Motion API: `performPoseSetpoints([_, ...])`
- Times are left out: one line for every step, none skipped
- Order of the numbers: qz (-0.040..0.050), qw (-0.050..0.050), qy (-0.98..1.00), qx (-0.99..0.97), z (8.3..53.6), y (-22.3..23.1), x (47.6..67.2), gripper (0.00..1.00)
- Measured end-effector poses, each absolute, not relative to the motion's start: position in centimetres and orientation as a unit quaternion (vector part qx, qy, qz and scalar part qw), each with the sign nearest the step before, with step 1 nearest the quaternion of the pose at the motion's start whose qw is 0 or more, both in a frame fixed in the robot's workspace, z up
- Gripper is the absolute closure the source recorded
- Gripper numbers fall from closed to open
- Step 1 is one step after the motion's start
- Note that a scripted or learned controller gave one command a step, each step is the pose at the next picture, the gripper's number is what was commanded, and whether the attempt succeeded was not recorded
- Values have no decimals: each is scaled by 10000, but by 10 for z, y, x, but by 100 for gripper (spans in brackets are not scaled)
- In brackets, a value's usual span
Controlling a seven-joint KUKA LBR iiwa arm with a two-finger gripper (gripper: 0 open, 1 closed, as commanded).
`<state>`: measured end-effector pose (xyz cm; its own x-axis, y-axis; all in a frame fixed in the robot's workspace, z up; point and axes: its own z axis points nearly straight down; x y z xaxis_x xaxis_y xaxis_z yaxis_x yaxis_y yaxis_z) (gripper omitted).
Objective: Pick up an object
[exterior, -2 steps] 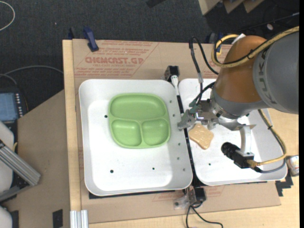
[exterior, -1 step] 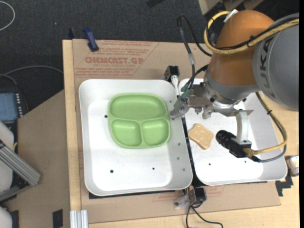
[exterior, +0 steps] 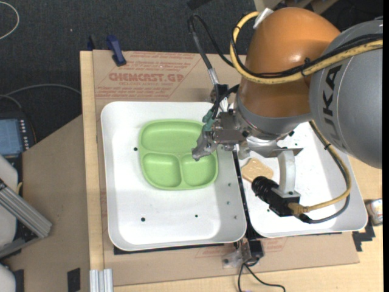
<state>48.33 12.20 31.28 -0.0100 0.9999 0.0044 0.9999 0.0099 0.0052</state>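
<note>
The green plate (exterior: 172, 154), a three-part divided dish, sits in the upper middle of the left bin (exterior: 121, 212), its longer side running roughly left to right across the view. Your gripper (exterior: 203, 148) is right at the plate's right-hand edge, over the small lower-right section, so the plate lies to the view's left of the fingertips and the nearest rim is practically under them. Whether the fingers are apart or together, you cannot tell from here; nothing is visibly clamped between them.
</note>
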Motion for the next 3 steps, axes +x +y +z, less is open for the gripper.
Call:
performPoseSetpoints([9, 7, 7079, 7063, 320, 117, 485, 100])
performPoseSetpoints([21, -1, 7102, 7040, 334, 189, 479, 100])
performPoseSetpoints([-36, -12, 7040, 7102, 293, 110, 479, 100])
